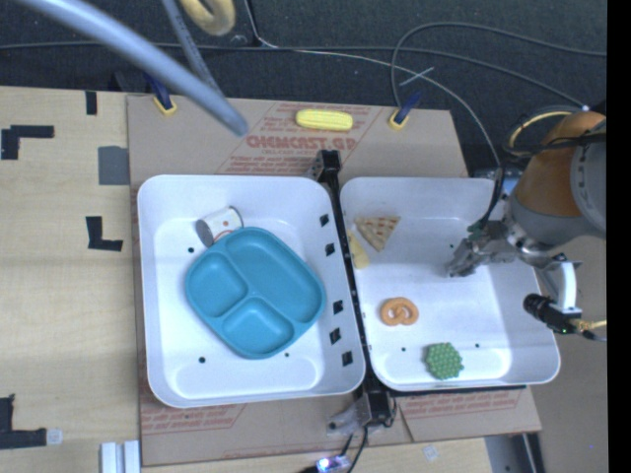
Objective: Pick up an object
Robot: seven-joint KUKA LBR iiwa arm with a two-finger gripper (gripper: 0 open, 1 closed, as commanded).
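Fingers: grip unclear | right bin: pretzel, green ball | left bin: blue tray

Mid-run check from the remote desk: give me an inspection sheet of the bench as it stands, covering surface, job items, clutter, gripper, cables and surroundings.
Surface: two white bins side by side, left bin and right bin, on a cardboard sheet over a wooden bench.
Job's things: right bin holds a waffle-patterned wedge, an orange pretzel-like piece and a green bumpy ball. Left bin holds a blue divided tray and a small white cup on its side.
Clutter: yellow corn-like item on the cardboard behind the bins.
Gripper: gripper low over the right bin's right part, no object between its fingers; finger state unclear.
Cables: black cables behind the bins.
Surroundings: dark floor, black tape marks on the bench.
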